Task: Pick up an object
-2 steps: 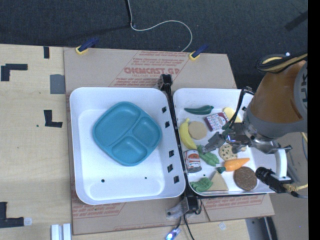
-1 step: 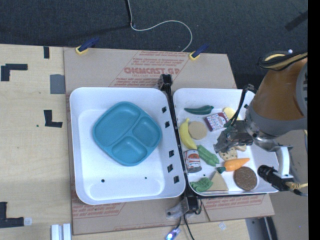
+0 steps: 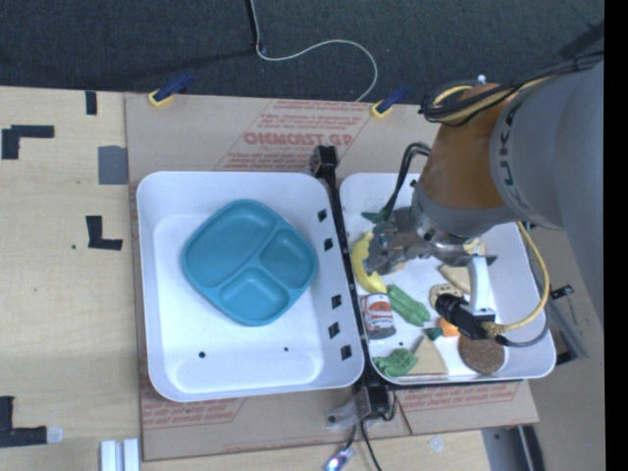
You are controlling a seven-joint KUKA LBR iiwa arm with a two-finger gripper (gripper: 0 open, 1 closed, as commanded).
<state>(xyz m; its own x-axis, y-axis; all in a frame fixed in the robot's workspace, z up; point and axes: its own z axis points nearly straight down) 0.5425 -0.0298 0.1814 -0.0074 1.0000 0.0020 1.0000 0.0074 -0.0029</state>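
Nearest, in right bin: brown disc, green leaf, small can, green pod, banana by the divider. Above these, gripper lowered close over banana; jaws hidden, cannot tell. Left bin holding blue plate. Farthest, white cable on dark cloth.

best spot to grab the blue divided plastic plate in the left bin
Probably the raised rim of the blue divided plastic plate, from above, one finger outside the edge and one inside a compartment. It lies flat in the left white bin, too broad to span, so the lip is the only thin part. The corner nearest the divider looks closest for the gripper.
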